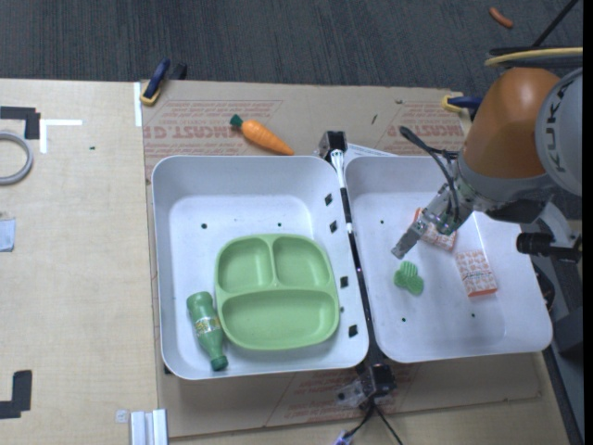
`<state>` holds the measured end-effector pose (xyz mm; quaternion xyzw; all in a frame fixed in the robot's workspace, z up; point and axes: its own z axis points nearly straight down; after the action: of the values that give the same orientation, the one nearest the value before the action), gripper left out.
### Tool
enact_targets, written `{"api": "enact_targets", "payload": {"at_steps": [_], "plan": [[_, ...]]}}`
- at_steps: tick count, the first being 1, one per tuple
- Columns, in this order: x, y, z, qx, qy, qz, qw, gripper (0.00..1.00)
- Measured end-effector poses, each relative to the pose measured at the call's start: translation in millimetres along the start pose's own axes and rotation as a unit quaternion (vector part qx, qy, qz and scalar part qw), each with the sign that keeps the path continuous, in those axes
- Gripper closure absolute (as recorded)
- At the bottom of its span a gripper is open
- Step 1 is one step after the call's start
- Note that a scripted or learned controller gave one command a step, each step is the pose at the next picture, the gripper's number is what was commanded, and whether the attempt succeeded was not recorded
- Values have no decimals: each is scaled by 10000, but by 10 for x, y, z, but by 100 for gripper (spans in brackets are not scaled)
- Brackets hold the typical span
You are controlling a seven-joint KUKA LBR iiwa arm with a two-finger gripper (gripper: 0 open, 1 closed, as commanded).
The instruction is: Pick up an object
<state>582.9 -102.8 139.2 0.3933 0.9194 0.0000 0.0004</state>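
The gripper (414, 237) hangs over the right bin (519, 336); the green toy (409, 278) lies just nearer, below it. Whether the fingers are open, I cannot tell.

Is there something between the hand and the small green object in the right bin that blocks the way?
Nothing visible blocks it. The hand hangs in the right bin, just above and slightly right of the small green object, with bare white floor between them. The patterned box lies off to the right, outside that path.
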Motion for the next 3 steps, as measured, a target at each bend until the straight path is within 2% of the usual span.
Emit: {"api": "enact_targets", "payload": {"at_steps": [1,2,3], "plan": [[-232,300,468,-5,-8,326,9995,0],[-21,-3,467,2,3,368,9993,0],[-32,1,362,-9,-13,374,9993,100]]}}
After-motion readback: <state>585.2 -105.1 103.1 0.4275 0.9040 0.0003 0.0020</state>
